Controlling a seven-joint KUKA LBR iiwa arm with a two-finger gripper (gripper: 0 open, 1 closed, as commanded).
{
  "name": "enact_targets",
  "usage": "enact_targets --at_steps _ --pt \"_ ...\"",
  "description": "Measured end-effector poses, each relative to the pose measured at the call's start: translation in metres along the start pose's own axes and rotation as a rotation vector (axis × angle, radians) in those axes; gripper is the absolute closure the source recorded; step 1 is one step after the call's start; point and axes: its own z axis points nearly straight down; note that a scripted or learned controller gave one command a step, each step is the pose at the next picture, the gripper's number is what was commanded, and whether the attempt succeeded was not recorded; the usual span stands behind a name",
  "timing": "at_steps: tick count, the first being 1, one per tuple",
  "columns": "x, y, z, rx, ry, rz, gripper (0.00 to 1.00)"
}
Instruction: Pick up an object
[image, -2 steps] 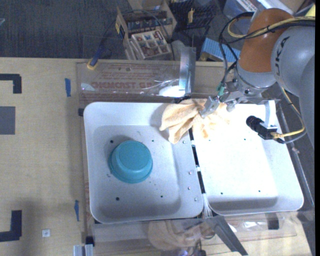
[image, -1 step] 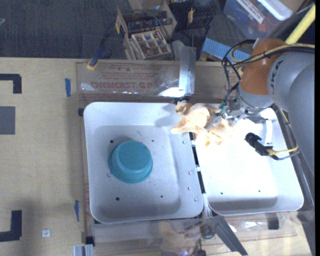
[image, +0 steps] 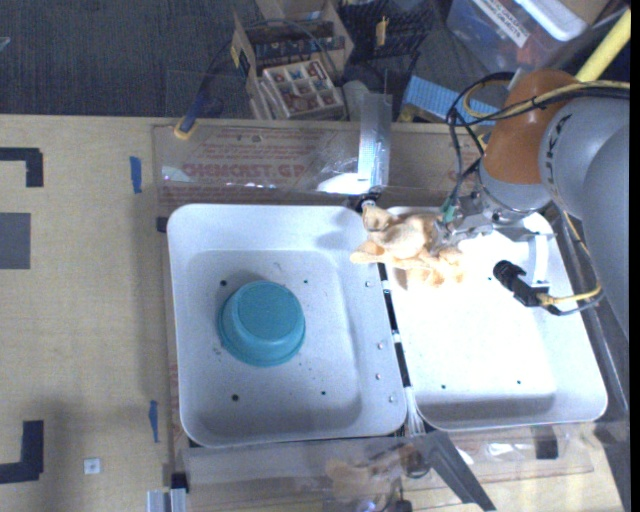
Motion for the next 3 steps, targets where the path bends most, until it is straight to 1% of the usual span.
enact_targets --at_steps 1,2,3 --pt "0.006 0.000 0.011 0.003 0.001 -0.318 1.00" --pt "0.006 0.002 -0.001 -0.002 -0.002 -0.319 1.00" --pt "0.040 0.007 -0.092 0.005 0.003 -0.313 1.00"
